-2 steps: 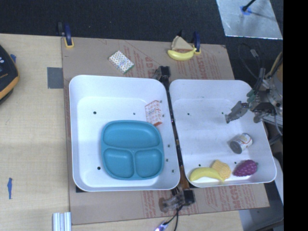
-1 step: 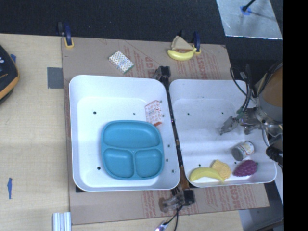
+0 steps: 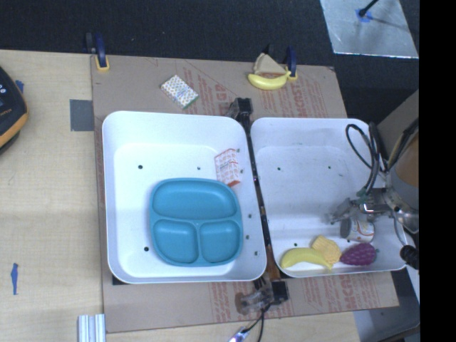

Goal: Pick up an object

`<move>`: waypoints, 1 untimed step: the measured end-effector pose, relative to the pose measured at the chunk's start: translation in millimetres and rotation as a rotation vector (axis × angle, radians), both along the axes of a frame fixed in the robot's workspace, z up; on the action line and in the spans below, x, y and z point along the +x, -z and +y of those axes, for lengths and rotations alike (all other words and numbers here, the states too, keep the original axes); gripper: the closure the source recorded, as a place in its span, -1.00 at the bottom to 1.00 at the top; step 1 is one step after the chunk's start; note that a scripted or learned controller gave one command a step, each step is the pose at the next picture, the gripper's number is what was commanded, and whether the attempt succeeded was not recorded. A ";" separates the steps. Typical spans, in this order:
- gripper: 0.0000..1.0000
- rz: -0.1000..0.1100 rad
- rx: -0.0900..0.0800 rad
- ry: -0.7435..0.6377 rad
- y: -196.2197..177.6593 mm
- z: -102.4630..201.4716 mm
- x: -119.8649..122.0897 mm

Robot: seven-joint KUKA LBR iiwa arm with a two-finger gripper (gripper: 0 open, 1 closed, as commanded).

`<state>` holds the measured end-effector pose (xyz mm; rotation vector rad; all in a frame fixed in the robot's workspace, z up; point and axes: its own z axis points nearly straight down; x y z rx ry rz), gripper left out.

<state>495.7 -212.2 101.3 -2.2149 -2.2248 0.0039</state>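
White plastic bins sit side by side on a cardboard sheet (image 3: 142, 84) over a wooden bench (image 3: 43, 191), seen from above at a slant. At far left edge, part of a yellow-and-black device (image 3: 8, 112). Upper left of the cardboard: a small patterned packet (image 3: 179, 90).

Left bin (image 3: 121, 141), centre-left of frame: a blue divided plate (image 3: 196, 221) w/ three compartments lies toward its lower half. A small red-and-white packet (image 3: 228, 167) lies just beside the plate's upper right corner, near the bin's right wall.

Top centre, on the cardboard above the bins: a yellow toy banana (image 3: 268, 80) w/ something pale tucked just behind it.

Right bin (image 3: 299, 141), centre-right: three toy foods in a row along its lower wall – a yellow banana piece (image 3: 301, 258), then a yellow corn-like piece (image 3: 327, 249) touching it, then a purple grape bunch (image 3: 358, 254) at lower right.

Gripper (image 3: 350, 219) is at the right side of the right bin, just above the grapes & corn, w/ black cables looping up behind it. Fingers are too blurred and small: can't tell if spread or closed, and nothing is visibly between them. Arm enters from the frame's right edge.
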 end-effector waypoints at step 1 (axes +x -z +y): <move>-1.00 -0.001 0.000 0.000 9.3 0.7 82.0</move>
